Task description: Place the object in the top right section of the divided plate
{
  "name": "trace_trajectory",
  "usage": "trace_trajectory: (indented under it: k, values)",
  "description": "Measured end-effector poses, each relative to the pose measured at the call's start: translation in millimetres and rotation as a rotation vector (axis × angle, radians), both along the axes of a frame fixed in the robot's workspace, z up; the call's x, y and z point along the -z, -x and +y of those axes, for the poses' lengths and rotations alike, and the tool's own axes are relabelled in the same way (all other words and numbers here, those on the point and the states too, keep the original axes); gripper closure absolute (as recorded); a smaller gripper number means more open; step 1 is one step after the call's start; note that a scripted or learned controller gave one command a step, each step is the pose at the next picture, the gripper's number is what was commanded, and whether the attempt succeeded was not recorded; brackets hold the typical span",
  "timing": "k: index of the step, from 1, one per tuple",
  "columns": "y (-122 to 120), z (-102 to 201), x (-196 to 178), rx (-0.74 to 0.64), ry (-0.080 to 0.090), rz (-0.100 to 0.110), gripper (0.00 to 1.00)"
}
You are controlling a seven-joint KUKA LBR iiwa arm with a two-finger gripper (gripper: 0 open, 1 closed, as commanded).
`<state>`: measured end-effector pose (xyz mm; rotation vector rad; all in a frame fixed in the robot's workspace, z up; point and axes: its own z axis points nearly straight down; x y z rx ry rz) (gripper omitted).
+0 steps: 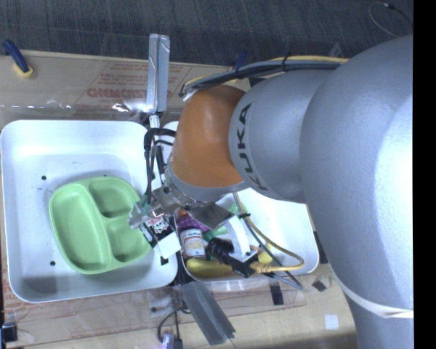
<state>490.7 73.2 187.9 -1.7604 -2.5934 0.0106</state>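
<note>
Reaching in from 3 o'clock, the grey arm (349, 158) covered most of the right bin (296, 227), its orange band (203, 144) over the seam between the two bins. On the surface (73, 71) at 9 o'clock sat the left bin (22, 158), carrying the green divided plate (76, 227): one large well on the plate's 9 o'clock side, two smaller wells on its 3 o'clock side. The target, the top right section (110, 195), lay at about 1 o'clock of the plate and was bare.

The wrist end stood at the plate's 3 o'clock rim, about over the ridge between the two smaller wells. Jaws: state could not be told. A small grey-green piece (140, 214) showed at that rim; whether it was the object, and whether it was gripped, could not be told. Its shape and long axis were too blurred to read.

Key relation: the target well lay near, at roughly 10 to 11 o'clock from the wrist end, just across the rim. Judgement: a short shift that way would be needed before any release; let go at the rim, a thing could land on the ridge or in the lower well.

Under the wrist, in the right bin: a bottle (192, 240) with a purple label, and a yellow item (207, 269) at its 6 o'clock.
</note>
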Motion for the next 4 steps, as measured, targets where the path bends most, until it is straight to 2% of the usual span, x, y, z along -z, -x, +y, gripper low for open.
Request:
trace_trajectory:
  k: [1, 2, 3, 4]
  values:
    - [-0.2, -0.1, -0.2, 0.000, 0.000, -0.001, 0.00]
    - [-10.2, -7.2, -27.9, 0.369, 0.004, -0.003, 0.00]
    - [3.4, -30.5, -115.6, 0.324, 0.002, -0.005, 0.00]
    - [-17.0, -25.9, -174.8, 0.265, 0.002, -0.005, 0.00]
